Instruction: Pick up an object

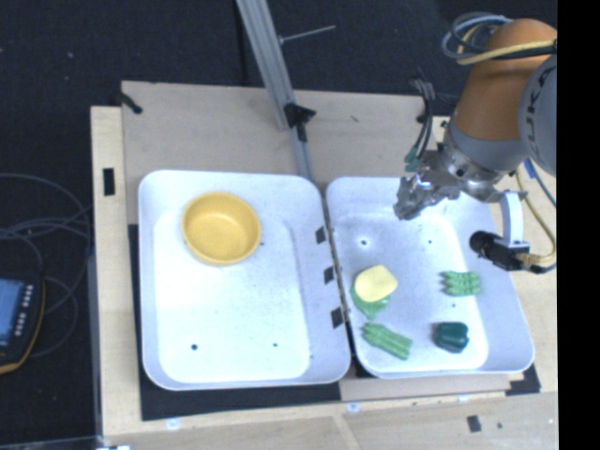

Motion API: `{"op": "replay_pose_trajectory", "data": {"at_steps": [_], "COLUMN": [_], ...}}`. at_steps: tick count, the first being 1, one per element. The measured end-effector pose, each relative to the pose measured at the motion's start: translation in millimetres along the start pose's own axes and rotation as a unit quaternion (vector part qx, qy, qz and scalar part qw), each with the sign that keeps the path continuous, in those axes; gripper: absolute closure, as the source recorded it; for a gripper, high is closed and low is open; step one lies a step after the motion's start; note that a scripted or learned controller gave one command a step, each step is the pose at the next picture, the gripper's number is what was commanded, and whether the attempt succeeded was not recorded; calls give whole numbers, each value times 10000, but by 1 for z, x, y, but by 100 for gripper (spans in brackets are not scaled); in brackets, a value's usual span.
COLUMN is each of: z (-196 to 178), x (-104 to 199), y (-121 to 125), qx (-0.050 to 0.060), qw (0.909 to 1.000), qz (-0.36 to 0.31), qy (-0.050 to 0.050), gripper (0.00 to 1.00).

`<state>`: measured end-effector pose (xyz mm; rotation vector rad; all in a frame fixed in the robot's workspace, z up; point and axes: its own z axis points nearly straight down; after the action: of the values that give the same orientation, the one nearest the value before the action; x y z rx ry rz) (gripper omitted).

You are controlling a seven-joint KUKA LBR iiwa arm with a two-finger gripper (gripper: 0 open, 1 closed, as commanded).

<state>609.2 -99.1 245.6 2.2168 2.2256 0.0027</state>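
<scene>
A pale wooden desk carries two shallow white bins side by side, touching at their inner edges. The left bin is the wider one (its neighbour, the right bin, sits slightly askew).

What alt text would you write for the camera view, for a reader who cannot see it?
A robot gripper hovers over the right bin's far end; nearer lie a yellow-green round object, two light green pieces and a dark green object. The left bin holds a yellow bowl.
</scene>
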Motion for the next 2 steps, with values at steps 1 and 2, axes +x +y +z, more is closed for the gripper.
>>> {"op": "replay_pose_trajectory", "data": {"at_steps": [1, 2], "z": [11, 2], "x": [49, 93], "y": [-12, -22], "qx": [6, -1], "qw": [10000, 10000], "qz": [4, 2], "qy": [-3, 1], "gripper": [100, 100]}}
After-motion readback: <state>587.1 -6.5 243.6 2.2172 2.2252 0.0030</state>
